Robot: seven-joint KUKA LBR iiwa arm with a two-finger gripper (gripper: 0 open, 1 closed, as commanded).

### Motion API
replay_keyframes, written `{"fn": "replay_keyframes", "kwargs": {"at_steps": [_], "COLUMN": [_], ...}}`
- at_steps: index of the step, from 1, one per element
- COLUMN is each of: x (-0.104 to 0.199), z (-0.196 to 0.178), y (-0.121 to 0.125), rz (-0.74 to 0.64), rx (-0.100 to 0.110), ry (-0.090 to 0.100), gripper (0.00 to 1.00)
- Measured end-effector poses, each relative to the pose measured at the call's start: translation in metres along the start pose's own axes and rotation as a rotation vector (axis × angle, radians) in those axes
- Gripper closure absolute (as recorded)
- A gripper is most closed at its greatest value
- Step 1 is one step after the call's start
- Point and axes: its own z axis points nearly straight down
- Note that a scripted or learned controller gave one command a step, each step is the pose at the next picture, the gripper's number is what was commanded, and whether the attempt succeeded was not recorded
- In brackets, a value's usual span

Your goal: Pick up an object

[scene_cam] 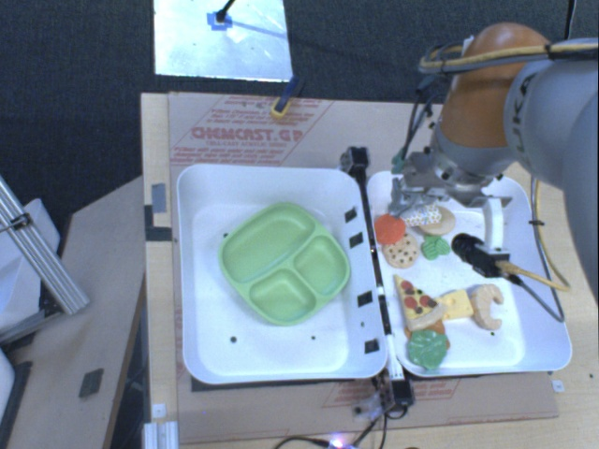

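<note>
Grey arm with orange band enters from the right; gripper (417, 197) sits low over the far-left part of the right shallow white bin (543, 344) — whether it is open or closed, cannot tell. Just below the gripper: round orange-red toy tomato slice (389, 227) and pale oval toy biscuit (430, 219). Further toward the near side: chocolate-chip toy cookie (401, 253), toy pizza slice (416, 302). Well to the gripper's left — light green three-compartment plastic plate (284, 263) in the left white bin (201, 344).
</note>
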Motion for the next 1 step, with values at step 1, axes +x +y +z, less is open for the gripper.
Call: {"fn": "replay_keyframes", "kwargs": {"at_steps": [1], "x": [0.0160], "z": [-0.0060], "y": [0.0049], "rz": [0.002], "rx": [0.000], "ry": [-0.002], "gripper": [1.00]}}
